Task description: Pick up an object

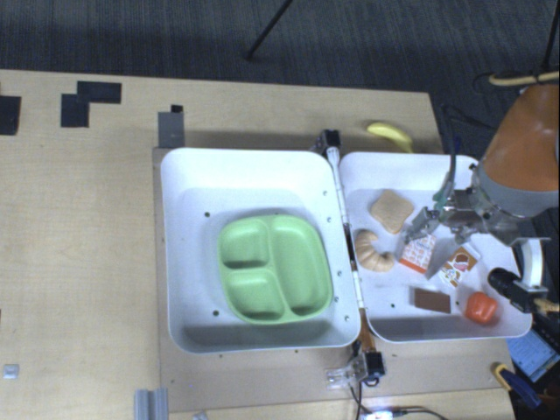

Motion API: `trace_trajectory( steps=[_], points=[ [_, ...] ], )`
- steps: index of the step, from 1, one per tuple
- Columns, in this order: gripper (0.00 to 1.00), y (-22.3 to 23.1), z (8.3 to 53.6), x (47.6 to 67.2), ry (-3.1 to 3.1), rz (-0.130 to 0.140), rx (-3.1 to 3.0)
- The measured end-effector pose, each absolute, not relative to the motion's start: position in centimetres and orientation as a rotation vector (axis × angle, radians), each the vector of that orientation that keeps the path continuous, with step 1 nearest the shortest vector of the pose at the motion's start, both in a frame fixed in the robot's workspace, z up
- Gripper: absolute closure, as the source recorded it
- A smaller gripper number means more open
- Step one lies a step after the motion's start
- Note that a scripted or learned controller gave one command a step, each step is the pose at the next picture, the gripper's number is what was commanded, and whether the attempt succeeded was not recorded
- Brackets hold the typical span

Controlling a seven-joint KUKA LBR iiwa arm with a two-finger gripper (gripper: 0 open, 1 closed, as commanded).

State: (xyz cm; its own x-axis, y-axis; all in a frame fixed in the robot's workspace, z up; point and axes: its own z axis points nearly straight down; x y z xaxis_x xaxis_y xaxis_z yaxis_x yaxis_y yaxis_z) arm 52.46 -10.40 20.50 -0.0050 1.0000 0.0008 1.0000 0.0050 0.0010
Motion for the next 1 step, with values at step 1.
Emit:
trace_trajectory(
  steps=[1],
  points=[
    [0.0, -10.32, 9.8, 55.74, 2.218, 0.012, 2.21]
  ],
)
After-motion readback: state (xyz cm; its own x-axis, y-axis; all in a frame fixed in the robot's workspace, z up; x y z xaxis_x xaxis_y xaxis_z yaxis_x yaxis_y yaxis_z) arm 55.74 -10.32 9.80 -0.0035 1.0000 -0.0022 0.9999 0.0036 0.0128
